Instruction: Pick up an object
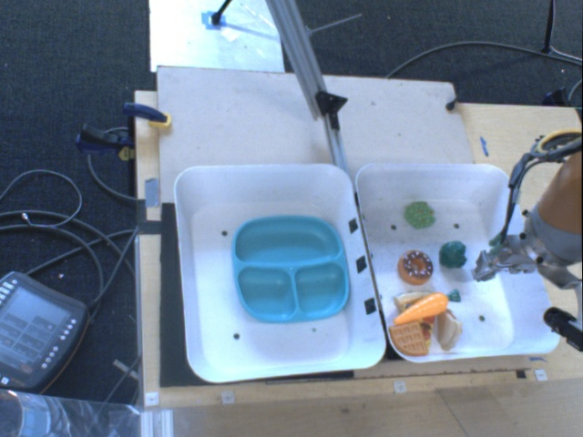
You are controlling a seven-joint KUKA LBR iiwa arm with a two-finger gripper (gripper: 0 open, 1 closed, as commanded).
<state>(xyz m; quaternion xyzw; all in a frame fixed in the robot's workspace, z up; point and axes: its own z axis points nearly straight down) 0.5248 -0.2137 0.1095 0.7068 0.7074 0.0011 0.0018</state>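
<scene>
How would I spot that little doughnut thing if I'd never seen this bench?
Look in the right white bin, near its left wall. The doughnut lies just above the carrot and left of the dark green piece. It is the one brown ring with pale sprinkles.

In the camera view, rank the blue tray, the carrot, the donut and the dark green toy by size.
1. blue tray, by far
2. carrot
3. donut
4. dark green toy, close to the donut, so those two are uncertain.
</scene>
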